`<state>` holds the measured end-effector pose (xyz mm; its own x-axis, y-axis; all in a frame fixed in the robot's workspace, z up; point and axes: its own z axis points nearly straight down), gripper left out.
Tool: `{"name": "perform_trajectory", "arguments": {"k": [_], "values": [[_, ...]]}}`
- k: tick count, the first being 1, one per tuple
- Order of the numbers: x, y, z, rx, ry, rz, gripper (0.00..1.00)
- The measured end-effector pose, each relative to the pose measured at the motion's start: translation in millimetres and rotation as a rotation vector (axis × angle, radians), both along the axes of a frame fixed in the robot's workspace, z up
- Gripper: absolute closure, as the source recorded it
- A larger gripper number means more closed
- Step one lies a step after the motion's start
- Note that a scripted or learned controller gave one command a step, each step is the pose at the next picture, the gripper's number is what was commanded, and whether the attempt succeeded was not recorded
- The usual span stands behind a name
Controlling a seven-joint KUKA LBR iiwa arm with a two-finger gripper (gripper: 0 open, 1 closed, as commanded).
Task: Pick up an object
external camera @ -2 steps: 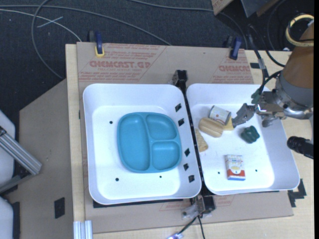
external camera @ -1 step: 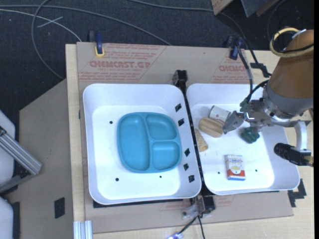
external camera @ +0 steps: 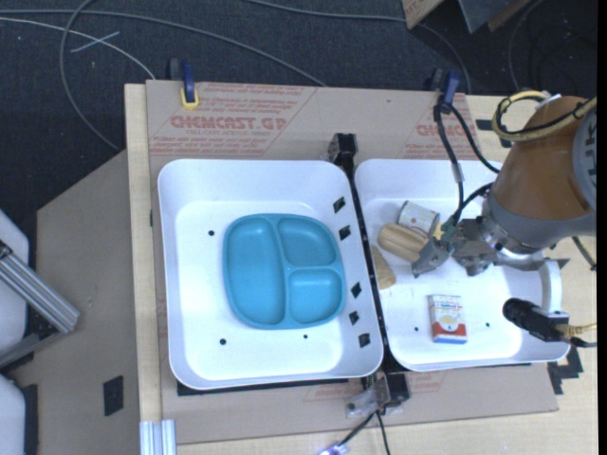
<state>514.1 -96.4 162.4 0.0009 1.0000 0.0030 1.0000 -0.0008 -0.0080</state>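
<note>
In the right bin (external camera: 493,347) a tan cylinder-shaped object (external camera: 402,241) lies near the divider. A small white can-like object (external camera: 418,217) lies just behind it. A small red and white box (external camera: 447,318) rests flat toward the bin's front. A thin tan piece (external camera: 382,273) lies along the divider. My gripper (external camera: 432,256) hangs low over the right bin, just right of the tan cylinder and behind the box. I see nothing held in it.
The left bin (external camera: 180,282) holds a blue divided plate (external camera: 285,269). Black clips (external camera: 343,230) line the divider between the bins. The arm's orange and grey body (external camera: 541,183) covers the right bin's far right side. Cables run over the cardboard behind the bins.
</note>
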Motion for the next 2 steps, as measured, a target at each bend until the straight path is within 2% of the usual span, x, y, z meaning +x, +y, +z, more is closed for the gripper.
{"name": "perform_trajectory", "arguments": {"k": [1,2], "values": [[-4,-9,-51,0.000,0.000,-0.001,0.00],[-2,-9,-37,-0.001,-0.008,0.000,1.00]]}}
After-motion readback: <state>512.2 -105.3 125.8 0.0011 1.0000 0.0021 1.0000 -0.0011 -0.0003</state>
